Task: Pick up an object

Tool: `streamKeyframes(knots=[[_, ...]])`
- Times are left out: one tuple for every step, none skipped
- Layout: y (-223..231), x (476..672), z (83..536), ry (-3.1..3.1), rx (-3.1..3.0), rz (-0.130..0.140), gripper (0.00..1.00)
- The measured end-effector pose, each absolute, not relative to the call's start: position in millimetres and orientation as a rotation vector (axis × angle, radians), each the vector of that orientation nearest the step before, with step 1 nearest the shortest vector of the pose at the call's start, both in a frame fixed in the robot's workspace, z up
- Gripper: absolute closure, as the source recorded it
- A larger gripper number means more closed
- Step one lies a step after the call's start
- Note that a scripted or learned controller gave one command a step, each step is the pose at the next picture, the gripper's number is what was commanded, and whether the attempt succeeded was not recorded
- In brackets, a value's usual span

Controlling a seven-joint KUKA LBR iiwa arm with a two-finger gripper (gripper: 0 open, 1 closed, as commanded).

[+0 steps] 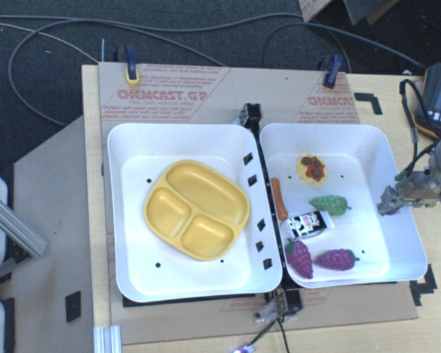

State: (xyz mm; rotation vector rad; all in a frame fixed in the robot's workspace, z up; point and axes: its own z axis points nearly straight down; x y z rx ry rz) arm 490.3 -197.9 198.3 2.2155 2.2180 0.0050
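Your pincer (388,201) hovers at the right bin's (397,248) right wall — whether it is open, you cannot tell. Nothing sits between its tips. To its left lie green grapes (329,205), a carton (308,224) and a pizza (312,168); purple grapes (336,259) lie nearer the front.

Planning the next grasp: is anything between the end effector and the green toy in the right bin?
Nothing visible. The end effector sits at the right bin's right rim, and bare white floor runs from it to the green toy.
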Motion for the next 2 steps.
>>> streamKeyframes(knots=[[-198.2,491.5,222.1,2.22,2.218,0.003,1.0],[-143.1,516.4,231.4,2.229,2.213,0.005,1.0]])
